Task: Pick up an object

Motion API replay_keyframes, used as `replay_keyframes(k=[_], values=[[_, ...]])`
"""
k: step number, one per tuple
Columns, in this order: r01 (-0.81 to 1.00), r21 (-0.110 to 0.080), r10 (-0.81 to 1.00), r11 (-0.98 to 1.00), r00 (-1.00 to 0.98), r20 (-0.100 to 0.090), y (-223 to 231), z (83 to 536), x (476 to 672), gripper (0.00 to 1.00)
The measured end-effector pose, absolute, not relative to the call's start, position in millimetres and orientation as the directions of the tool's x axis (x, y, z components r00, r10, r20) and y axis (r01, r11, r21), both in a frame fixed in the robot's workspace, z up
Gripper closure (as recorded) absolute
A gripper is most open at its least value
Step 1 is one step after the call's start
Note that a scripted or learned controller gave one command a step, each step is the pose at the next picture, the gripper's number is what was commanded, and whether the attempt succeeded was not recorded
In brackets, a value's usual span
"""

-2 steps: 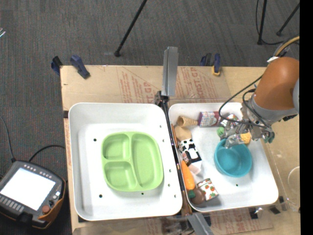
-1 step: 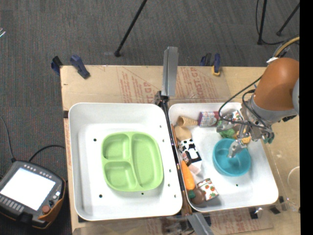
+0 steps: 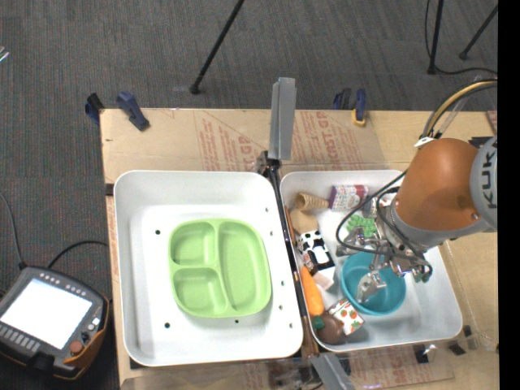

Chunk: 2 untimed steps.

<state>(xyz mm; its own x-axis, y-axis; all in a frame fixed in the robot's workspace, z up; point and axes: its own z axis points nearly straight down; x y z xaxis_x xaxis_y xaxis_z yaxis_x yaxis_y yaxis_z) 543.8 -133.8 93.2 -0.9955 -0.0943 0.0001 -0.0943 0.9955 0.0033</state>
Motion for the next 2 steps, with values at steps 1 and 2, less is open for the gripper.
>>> replay_keyframes(k=[1,2], values=[[-0.034,0.0,-0.034,0.999,-0.999,-0.007,-129.3,89.6,504.4,0.0],[0.043,0.0,0.043,0.999,-0.999,-0.004,-88.0,88.5,560.6,0.0]])
